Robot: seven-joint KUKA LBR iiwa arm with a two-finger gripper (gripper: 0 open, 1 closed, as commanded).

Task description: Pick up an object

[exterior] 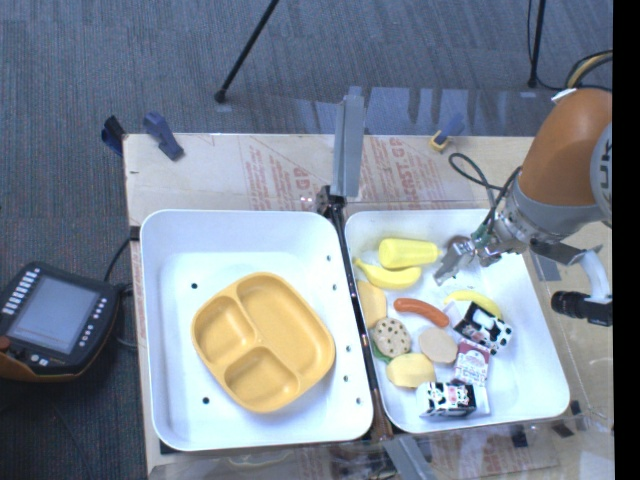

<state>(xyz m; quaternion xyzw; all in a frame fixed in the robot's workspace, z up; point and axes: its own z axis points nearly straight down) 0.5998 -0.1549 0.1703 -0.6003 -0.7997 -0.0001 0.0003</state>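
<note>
- The left white bin (160,268) holds a yellow divided tray (262,340) with three compartments, lying flat near the bin's middle.
- The right white bin (545,348) holds a heap of toy food: a pale yellow block (407,253) at the top, a banana (385,275) just below it, a hot dog (421,311), a cookie (391,337), a tan round slice (437,345), a yellow potato-like piece (410,370), a second small banana (474,300) and three cow-patterned cartons (483,326).
- The gripper (452,260) hangs over the upper part of the right bin, its fingers spread apart with nothing between them.
- The pale yellow block lies just left of the fingertips, and the hot dog sits below them; whether the fingers touch either cannot be told.
- Both bins rest on a plywood bench (240,173) with a blue clamp (162,135) at its upper left.
- Grey carpet (120,48) surrounds the bench; a teach pendant (52,318) lies on the floor at left.
</note>
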